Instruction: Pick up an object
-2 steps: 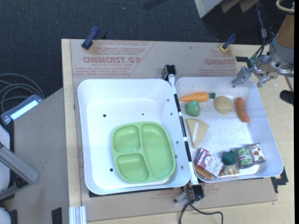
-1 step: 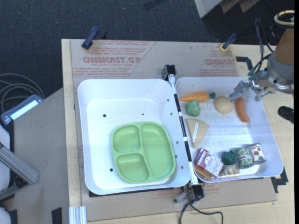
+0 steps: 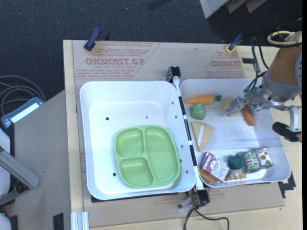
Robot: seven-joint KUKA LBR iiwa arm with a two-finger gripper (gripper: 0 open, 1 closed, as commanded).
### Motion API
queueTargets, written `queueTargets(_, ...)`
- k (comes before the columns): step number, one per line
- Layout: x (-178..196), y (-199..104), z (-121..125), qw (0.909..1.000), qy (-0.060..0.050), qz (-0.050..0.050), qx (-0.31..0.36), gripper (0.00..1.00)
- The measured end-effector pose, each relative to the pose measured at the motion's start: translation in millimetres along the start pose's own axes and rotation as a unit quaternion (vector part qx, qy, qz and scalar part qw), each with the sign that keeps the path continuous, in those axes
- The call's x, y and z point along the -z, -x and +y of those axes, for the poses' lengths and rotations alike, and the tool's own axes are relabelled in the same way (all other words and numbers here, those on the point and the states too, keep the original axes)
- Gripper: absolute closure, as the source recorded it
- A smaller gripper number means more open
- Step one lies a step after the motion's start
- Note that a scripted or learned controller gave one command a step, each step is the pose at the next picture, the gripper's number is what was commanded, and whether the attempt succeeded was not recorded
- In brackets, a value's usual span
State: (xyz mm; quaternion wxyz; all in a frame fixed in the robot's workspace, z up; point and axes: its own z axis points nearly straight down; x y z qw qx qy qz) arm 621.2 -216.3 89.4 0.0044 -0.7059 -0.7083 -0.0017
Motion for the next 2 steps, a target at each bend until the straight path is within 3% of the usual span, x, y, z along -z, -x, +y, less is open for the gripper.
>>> queueTargets(1,94.9,-0.1,46.3,1.0,0.004,-0.005,-0.001,0.0)
queueTargets(2,57.1,7.1,10.4,1.0,0.001,-0.004,-0.002,0.0)
